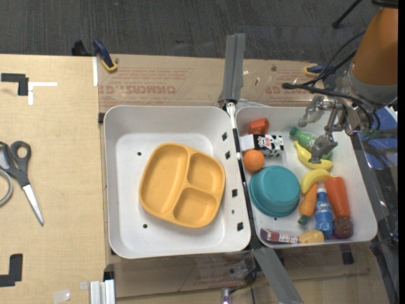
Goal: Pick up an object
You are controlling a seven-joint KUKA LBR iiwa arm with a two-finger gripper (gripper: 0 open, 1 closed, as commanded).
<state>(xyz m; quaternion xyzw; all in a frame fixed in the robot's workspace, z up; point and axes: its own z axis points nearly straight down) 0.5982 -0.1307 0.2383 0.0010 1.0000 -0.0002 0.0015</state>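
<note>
Gripper [321,145] hung over the right bin [367,230], above a banana [308,159]; jaw state could not be told. Descent wanted centring, avoiding the green bottle [301,135].

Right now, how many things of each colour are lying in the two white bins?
Yellow: 4, the divided plate, two bananas and a small piece
Orange: 2, an orange and a carrot
Red: 2, a block and a sausage-like piece
Teal: 1, bowl
Green: 1, bottle
Blue: 1, bottle
Black-and-white: 1, carton
Dark red: 1, ball
Multicoloured: 1, flat packet
Total: 14
</note>
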